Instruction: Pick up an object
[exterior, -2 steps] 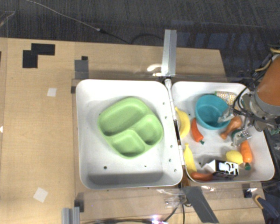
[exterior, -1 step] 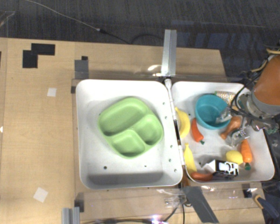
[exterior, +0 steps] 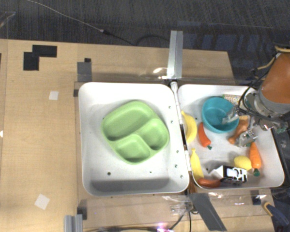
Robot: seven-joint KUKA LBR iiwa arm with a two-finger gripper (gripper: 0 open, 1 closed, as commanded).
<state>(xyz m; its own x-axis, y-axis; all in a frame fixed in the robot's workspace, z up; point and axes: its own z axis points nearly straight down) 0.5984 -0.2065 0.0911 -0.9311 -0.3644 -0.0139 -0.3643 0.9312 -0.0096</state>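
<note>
The right bin (exterior: 279, 178) holds several small items. A teal bowl (exterior: 215, 114) stands at its back. A yellow banana (exterior: 190, 124) lies along the left wall, and a second banana (exterior: 195, 162) lies nearer the front. An orange-red pepper (exterior: 204, 136) rests between them. My gripper (exterior: 242, 129) hangs low at the bowl's right rim, over an orange item (exterior: 235, 138) that it partly hides. An orange carrot (exterior: 254, 156), a lemon (exterior: 242, 163) and a black-and-white object (exterior: 234, 174) lie just in front of the gripper.
The left bin (exterior: 91, 178) holds a green divided plate (exterior: 135, 131). A red chili (exterior: 209, 182) lies at the right bin's front edge. A metal post (exterior: 175, 57) stands behind the wall between the bins. The grey arm with its orange band (exterior: 282, 81) comes in from the right.
</note>
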